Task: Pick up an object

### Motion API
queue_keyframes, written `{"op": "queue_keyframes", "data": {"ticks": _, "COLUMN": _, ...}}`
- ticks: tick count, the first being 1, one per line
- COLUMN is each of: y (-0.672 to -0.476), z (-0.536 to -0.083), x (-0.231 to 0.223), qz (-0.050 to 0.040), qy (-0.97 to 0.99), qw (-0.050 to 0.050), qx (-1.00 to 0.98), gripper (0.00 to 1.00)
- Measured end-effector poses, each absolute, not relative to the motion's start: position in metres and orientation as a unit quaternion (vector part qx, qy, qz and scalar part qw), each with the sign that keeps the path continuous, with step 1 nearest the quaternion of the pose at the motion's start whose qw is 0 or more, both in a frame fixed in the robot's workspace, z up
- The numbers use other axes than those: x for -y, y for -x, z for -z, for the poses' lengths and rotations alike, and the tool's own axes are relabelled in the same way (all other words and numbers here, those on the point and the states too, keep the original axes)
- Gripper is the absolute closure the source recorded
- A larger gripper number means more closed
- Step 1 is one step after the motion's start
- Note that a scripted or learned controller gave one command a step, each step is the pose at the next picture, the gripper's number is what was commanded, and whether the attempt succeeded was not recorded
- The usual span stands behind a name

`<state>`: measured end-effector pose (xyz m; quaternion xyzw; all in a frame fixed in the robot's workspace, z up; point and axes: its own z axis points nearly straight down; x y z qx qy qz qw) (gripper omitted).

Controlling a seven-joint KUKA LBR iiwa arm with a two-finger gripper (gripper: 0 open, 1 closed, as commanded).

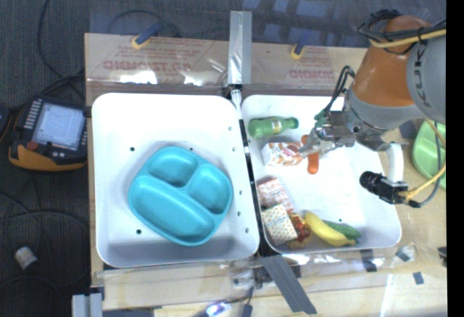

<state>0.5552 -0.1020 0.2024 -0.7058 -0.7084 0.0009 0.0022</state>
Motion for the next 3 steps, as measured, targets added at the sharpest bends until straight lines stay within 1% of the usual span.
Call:
{"op": "queue_keyframes", "data": {"ticks": 1, "y": -0.563, "z": -0.255, "x": 0.096, "qz": -0.0003, "qy": 0.687, "qw": 0.002, "qx": 0.727, "gripper": 0.00}}
{"op": "queue_keyframes", "data": {"ticks": 2, "y": -0.591, "z": -0.256, "x": 0.152, "qz": -0.0013, "qy": 0.723, "qw": 0.001, "qx": 0.690, "gripper": 0.00}}
{"op": "queue_keyframes", "data": {"ticks": 3, "y": -0.603, "z": -0.362, "x": 0.129, "qz": -0.0022, "qy": 0.783, "qw": -0.001, "qx": 0.622, "gripper": 0.00}}
